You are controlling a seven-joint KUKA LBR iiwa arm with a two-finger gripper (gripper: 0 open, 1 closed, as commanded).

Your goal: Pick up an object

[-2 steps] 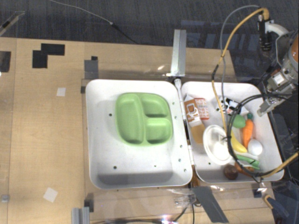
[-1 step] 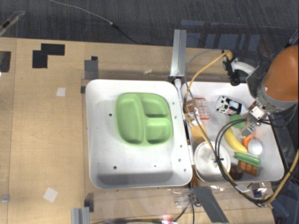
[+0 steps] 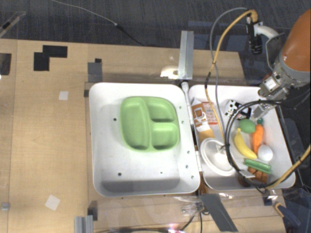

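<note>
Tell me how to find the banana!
Look in the right white bin, the crowded one. Near its middle lies the banana, between the white bowl and the orange carrot. It is the only yellow, curved thing there.

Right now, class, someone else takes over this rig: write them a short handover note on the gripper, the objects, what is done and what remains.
Gripper: over the right white bin's far right corner, nothing seen held.
Objects in the right bin: yellow plastic banana, orange toy carrot, green round fruit, white egg, white bowl, orange-labelled box.
Left white bin: green divided plastic tray.
Done: no pick seen.
Left: grasp and lift one object.
</note>
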